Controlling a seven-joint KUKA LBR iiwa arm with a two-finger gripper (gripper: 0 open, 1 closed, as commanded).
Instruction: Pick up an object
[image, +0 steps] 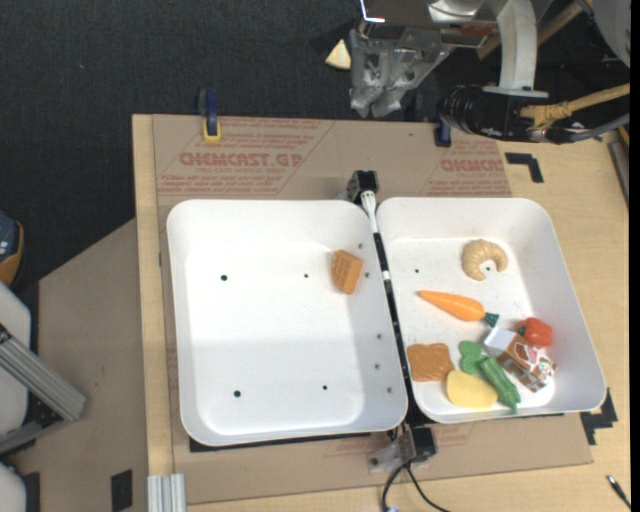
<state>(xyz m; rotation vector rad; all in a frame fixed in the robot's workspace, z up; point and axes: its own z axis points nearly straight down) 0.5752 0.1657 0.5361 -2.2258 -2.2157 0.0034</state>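
My gripper (383, 88) hangs high at the top of the view, beyond the far edge of the bins, and it is apart from every object. The left bin (250, 400) holds one small orange-brown waffle piece (346, 270) near its right wall. In the right bin (540, 225) lie a beige croissant (485, 258), an orange carrot (452, 304), a brown toast slice (430, 361), a yellow piece (470, 391), a green vegetable (492, 372), a red tomato (538, 331) and a brown-and-white packet (528, 366).
The bins sit side by side on a brown cardboard sheet (250, 150) held by blue clamps (209, 112). A black clip (362, 184) marks the seam between them. Cables and arm hardware (520, 105) crowd the far right.
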